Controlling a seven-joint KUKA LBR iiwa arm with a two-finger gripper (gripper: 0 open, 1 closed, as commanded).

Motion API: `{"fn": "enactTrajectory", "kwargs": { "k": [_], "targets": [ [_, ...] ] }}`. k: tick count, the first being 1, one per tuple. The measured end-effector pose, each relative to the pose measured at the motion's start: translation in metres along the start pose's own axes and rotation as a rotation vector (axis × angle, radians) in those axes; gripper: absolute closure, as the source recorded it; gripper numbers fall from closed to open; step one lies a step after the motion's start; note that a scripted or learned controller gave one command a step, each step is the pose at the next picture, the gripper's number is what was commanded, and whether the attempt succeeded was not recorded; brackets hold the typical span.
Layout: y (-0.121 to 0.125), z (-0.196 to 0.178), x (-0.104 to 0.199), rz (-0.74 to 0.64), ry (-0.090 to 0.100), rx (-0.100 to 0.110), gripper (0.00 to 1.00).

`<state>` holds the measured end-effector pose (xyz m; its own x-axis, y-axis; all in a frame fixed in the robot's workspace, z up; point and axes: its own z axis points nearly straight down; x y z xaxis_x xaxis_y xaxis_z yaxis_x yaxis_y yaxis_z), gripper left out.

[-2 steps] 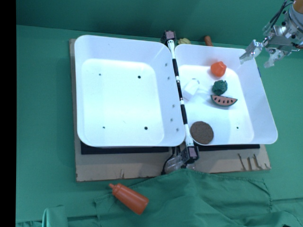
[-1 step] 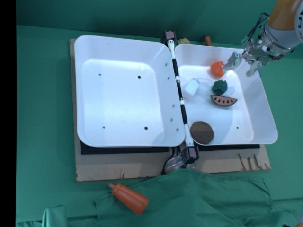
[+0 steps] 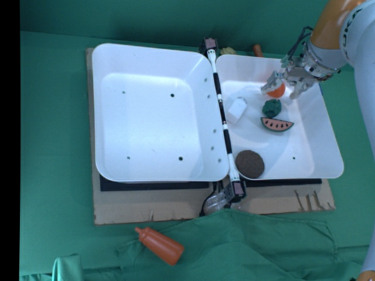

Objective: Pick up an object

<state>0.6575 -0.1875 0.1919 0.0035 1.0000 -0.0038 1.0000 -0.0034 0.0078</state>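
My gripper (image 3: pixel 281 88) hangs over the back of the right bin (image 3: pixel 319 157), with a small orange-red object (image 3: pixel 278 91) between its fingers. Just below it in the bin lies a dark green lump (image 3: pixel 272 107), and in front of that a watermelon slice (image 3: pixel 276 124). A white block (image 3: pixel 237 109) rests near the bin's left wall. A round brown cookie (image 3: pixel 250 163) lies at the front left of the same bin.
The left bin (image 3: pixel 117 63) adjoins the right one along a black-and-white divider (image 3: pixel 221 116). A red ketchup bottle (image 3: pixel 160 245) lies on the green cloth in front of the bench. Two small items (image 3: pixel 256 50) sit behind the right bin.
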Motion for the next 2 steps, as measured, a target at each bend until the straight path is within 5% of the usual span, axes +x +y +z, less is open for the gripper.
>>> {"fn": "enactTrajectory", "kwargs": {
  "k": [1, 2],
  "targets": [
    [0.0, -0.012, -0.002, 0.003, -0.003, 0.0, 1.0],
    [0.0, -0.073, 0.006, -0.006, 0.0, -0.005, 1.0]
  ]
}}
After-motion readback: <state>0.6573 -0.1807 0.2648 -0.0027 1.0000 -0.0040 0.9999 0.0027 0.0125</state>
